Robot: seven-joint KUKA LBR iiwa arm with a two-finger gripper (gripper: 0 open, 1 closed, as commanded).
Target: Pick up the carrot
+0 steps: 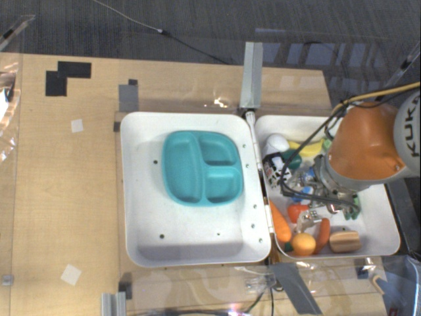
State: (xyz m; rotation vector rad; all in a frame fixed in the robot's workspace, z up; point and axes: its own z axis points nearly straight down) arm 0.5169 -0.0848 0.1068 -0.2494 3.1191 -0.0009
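Note:
The carrot (281, 223) is orange and tapered, lying along the left wall of the right bin (388, 232), near its front. My gripper (307, 217) hangs just right of the carrot, under the grey and orange wrist (364, 145), above the pile of toy food. Its metal fingers point down toward a red piece (297, 211) and a yellow-orange ball (303, 244). Nothing is visibly held between them.
The left bin (141, 176) holds a teal divided plate (202, 167). In the right bin lie a white and black object (276, 153), a yellow-green piece (309, 149), a red sausage (323, 232) and a brown bread piece (345, 241). Cables trail around the wrist.

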